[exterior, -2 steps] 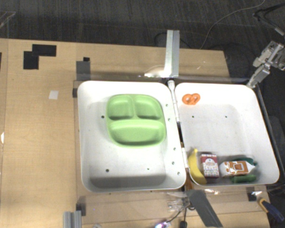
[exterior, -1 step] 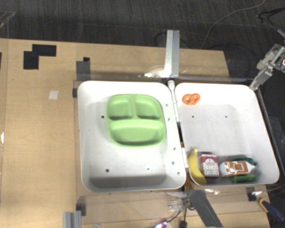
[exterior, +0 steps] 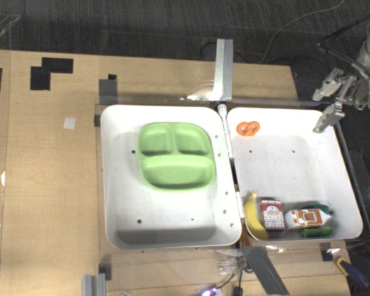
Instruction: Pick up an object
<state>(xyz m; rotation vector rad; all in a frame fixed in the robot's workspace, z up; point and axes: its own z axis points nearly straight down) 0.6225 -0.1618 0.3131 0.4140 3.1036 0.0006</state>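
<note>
From my camera above the desk (exterior: 43, 165), my tool (exterior: 330, 106) hangs over the far right corner of the right bin (exterior: 296, 159), well apart from anything to grab, and I cannot tell its state. The banana (exterior: 251, 216), two small cartons (exterior: 271, 214) and orange pretzel (exterior: 247, 128) lie loose there, easy to reach. The green tray (exterior: 175, 155) sits in the left bin (exterior: 120, 184).

Wooden bench (exterior: 43, 184), two white bins (exterior: 120, 227) side by side
</note>
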